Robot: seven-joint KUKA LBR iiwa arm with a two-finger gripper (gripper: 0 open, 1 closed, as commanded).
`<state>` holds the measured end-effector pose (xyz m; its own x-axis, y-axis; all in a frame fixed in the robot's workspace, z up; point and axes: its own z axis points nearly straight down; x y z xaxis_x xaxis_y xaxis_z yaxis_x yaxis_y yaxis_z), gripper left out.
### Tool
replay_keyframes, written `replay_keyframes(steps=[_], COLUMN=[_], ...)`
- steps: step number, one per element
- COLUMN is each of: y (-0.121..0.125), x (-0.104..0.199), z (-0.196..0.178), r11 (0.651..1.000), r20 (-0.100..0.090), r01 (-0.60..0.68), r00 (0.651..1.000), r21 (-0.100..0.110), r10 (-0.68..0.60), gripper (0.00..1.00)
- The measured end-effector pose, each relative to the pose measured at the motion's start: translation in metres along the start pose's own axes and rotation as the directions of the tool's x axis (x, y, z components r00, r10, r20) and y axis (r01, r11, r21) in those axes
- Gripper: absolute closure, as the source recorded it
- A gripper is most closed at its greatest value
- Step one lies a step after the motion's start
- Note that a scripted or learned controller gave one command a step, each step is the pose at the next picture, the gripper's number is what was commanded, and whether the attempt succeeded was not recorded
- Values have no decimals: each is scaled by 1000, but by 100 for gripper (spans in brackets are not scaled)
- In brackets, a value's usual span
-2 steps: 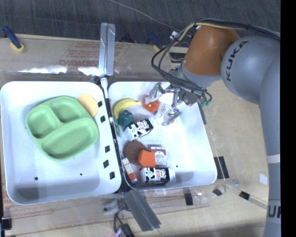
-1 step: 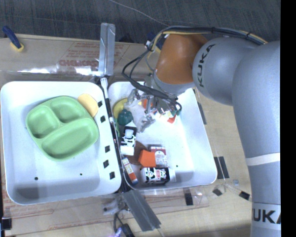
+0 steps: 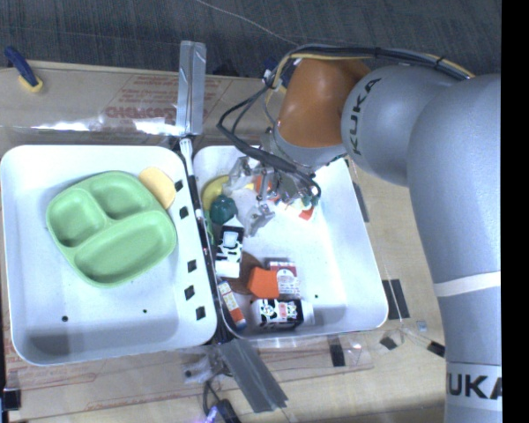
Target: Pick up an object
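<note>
Arm: grey KUKA arm, nearest the lens, filling the right side; "KUKA" lettered on the upper link and again low down; orange band above the wrist.
Gripper: gripper low in the upper half of the right bin, among cables; cannot tell the spread of its tips, nor anything held.
Objects: clutter along that bin's left side: green and yellow pieces just left of the gripper, small red piece to its right, orange carton and black-and-white carton nearer the front edge, apart from the gripper; print on both too small to read.
Left bin: left bin with green divided plate and a yellow item touching its upper right rim.
Surface: tan bench with faint red print, unreadable; dark carpet beyond.
</note>
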<state>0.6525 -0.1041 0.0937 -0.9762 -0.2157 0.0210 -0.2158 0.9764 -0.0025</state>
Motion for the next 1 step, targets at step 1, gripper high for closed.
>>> replay_keyframes(steps=[1], y=[2], x=[-5], z=[-13], r11=[1000], r20=[22], r01=[2], r00=[1000], r21=[3], r10=[-2], gripper=[100])
